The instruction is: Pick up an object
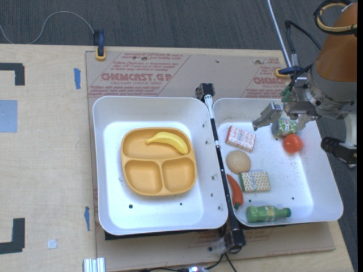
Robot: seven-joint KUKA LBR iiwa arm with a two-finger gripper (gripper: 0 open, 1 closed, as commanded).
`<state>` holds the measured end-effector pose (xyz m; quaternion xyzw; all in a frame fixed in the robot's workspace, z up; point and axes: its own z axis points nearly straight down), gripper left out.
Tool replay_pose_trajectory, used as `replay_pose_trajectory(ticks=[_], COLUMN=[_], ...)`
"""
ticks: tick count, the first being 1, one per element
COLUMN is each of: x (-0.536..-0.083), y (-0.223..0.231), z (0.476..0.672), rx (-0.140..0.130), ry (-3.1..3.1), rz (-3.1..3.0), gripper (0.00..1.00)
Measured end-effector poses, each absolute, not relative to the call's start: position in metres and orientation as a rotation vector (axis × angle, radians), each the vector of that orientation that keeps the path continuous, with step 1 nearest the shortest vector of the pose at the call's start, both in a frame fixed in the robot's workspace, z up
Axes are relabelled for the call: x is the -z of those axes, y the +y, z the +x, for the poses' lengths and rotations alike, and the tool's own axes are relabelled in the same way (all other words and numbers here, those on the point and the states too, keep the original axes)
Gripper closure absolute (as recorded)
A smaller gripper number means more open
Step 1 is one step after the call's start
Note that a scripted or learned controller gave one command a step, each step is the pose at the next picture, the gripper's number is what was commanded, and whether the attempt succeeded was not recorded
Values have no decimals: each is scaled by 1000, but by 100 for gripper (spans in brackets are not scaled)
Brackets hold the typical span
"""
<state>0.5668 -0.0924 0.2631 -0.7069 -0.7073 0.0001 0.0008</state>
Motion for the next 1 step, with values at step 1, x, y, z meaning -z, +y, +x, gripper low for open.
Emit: replay_pose_trajectory(ticks=[1], x=[-113], y=[-129], z=[555], rx=[-1], ry=[-2220], rz=[-2222], gripper=[0])
